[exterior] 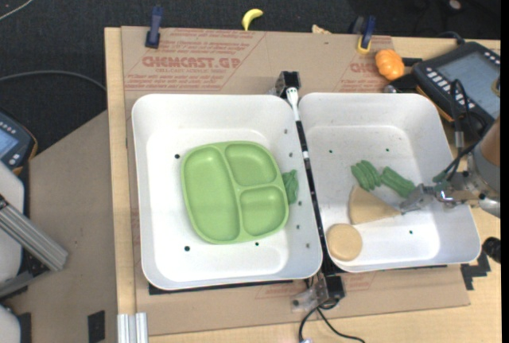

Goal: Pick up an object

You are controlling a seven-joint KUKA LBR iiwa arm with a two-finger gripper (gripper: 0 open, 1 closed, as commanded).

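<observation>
Altogether two bins (159, 174), one green plate (234, 192)

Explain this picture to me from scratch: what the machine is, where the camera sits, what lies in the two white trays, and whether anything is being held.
One camera looks down at a slant on a bench. On it sit two shallow white bins, a left bin and a right bin. The machine is a robot arm that comes in from the picture's right; its gripper is low inside the right bin. Its job is to pick up an object. The left bin holds a green divided plate. The right bin holds a green leafy toy, a flat tan piece and a round tan disc. The gripper's tip lies close against the green toy and the tan piece, but the picture is too small to tell whether anything is held.
</observation>
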